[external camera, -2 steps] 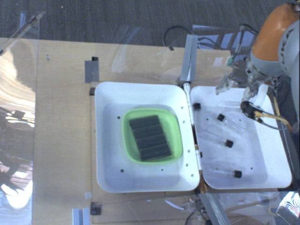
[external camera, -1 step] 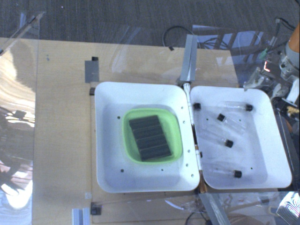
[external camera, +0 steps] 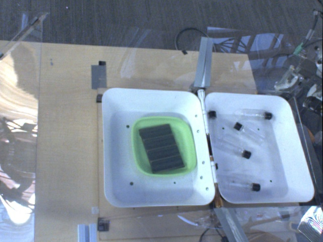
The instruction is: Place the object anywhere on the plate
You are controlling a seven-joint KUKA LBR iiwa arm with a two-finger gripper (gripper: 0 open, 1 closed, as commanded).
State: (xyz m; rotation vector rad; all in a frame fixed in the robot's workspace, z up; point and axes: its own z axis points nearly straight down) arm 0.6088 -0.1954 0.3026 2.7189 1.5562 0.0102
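Left bin (external camera: 108, 150), centre of the frame: it holds one square green plate (external camera: 137, 141) with rounded corners, lying flat on the bin floor.

Object: a dark grey ridged block (external camera: 161, 148) lies on the plate, wholly inside its rim, flat, with its long side turned slightly off the bin's edges. Green rim shows on all four sides of it. Nothing touches the block from above.

Right bin (external camera: 299, 153), right of centre, edge to edge with the left bin: it holds several clear tubes with black caps (external camera: 252, 114), scattered and lying on their sides — one along the upper wall, others toward the middle and the lower part. The tube bodies are faint against the white floor, so an exact count cannot be made.

Pincer: its state cannot be told from this view.

Surroundings: both bins sit on a pale wooden bench (external camera: 60, 160). A grey metal bracket (external camera: 204, 64) runs from the upper middle of the frame to the seam between the bins, with a black cable loop (external camera: 189, 34) just above it. Cluttered equipment occupies the upper right corner — too indistinct to identify.
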